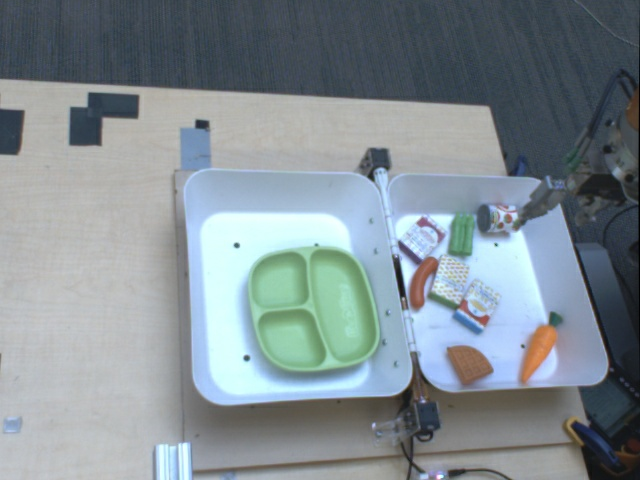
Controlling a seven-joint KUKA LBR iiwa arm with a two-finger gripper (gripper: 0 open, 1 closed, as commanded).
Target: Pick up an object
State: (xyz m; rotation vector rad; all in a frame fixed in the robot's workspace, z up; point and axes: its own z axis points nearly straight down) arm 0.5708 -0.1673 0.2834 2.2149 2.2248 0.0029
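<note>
We see the gripper (528, 208) at the right bin's (583, 298) far edge, touching a small can (497, 217) on its left; we cannot tell whether it grips it. We judge a good pick needs the can centred before lifting, clear of the green block (461, 235) beyond.

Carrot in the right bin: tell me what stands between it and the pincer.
Nothing visible does. The pincer is at the right bin's top right corner, beside a small can; the carrot lies near the bottom right, with bare white floor between them.
</note>
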